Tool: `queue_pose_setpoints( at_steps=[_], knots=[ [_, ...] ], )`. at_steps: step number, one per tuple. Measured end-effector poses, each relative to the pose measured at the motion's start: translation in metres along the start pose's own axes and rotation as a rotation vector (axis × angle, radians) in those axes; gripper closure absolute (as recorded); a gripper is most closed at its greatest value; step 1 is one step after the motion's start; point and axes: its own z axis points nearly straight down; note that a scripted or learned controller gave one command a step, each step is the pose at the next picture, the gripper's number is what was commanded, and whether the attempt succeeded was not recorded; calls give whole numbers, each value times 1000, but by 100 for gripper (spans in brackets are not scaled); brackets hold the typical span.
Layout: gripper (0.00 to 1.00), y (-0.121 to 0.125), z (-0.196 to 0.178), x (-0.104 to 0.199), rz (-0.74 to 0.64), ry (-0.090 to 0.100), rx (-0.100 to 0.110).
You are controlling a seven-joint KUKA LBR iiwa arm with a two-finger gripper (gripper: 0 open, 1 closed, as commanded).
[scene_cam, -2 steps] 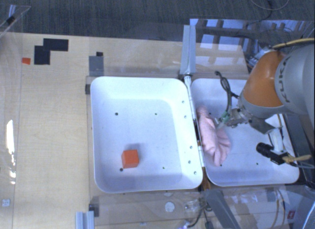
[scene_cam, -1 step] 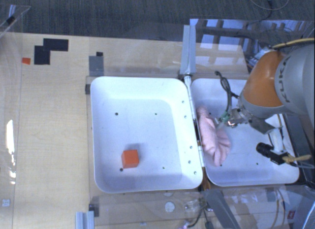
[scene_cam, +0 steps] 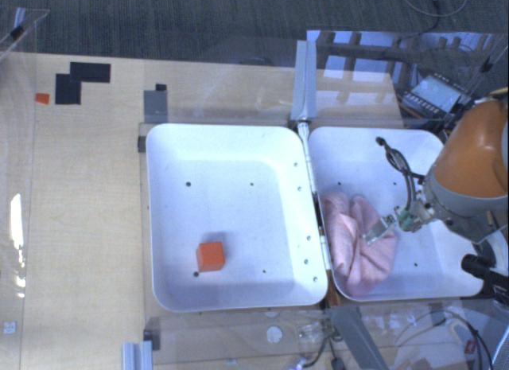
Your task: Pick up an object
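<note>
Reaching in from the right edge of the camera view, the grey arm (scene_cam: 469, 201) bearing its orange band (scene_cam: 475, 153) high above the wrist. Angling downward and leftward from the band through the grey wrist section, tapering toward the tool end. Hanging low at the arm's left tip, the gripper (scene_cam: 380, 231), slender and pale, pointing left and slightly down. Trailing a dark cable (scene_cam: 395, 163) in a loop above the wrist.
</note>
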Motion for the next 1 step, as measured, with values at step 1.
queue_pose_setpoints(
  at_steps=[1],
  knots=[
    [0,19,52,9,-64,-7,-8]
  ],
)
